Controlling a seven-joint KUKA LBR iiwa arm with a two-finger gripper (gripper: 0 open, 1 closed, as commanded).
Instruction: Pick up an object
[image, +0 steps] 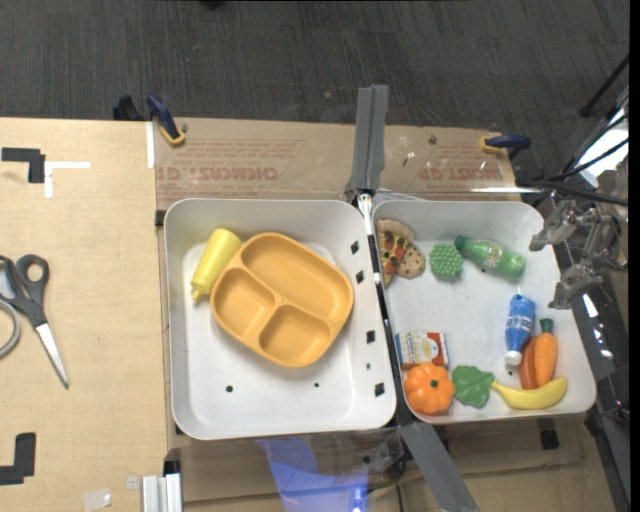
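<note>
The right bin (470, 310) holds several toy items. A pizza slice (398, 252), a green spiky ball (446, 261) and a green bottle (492, 257) lie along its far side. A blue bottle (519, 322), a carrot (541, 358) and a banana (530, 394) lie at its right. A pumpkin (429, 389), a green leaf (471, 385) and a small carton (421, 349) sit near its front. My gripper (572, 252) hangs over the bin's right rim, right of the green bottle and above the blue bottle, with nothing visibly held.
The left bin (200, 390) holds a yellow divided plate (281, 297) and a yellow squeeze bottle (213, 262). Scissors (35, 310) lie on the wooden bench at far left. Clamps (167, 118) pin cardboard behind the bins.
</note>
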